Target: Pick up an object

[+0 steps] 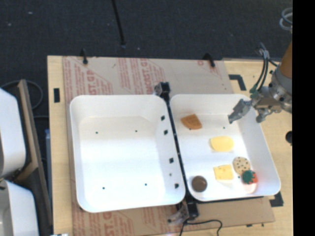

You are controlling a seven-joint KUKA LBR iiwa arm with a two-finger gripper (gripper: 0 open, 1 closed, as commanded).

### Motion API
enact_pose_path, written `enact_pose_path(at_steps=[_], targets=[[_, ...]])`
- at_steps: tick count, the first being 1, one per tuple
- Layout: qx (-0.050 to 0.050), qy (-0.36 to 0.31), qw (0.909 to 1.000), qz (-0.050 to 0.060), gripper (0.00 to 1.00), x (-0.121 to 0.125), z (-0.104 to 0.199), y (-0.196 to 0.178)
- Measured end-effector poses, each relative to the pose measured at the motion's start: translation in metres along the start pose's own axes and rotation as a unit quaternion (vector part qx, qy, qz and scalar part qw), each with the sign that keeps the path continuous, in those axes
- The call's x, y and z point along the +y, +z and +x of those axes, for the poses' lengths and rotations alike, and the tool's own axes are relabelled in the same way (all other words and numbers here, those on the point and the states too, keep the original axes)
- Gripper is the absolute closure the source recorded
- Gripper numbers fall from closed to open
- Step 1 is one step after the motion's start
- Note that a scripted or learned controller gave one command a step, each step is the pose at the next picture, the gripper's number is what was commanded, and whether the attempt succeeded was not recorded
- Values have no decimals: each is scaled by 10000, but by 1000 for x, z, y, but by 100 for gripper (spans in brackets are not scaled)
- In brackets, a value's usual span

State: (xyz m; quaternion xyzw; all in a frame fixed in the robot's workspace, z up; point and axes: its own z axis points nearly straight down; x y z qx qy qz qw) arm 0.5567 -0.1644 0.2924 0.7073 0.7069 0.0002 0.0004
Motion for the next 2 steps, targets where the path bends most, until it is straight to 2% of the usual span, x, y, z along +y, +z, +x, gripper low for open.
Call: enact_pose_path(at_steps=[1,2], targets=[[8,5,10000,44,0,2,-17,96],[13,-24,10000,39,0,34,41,197]])
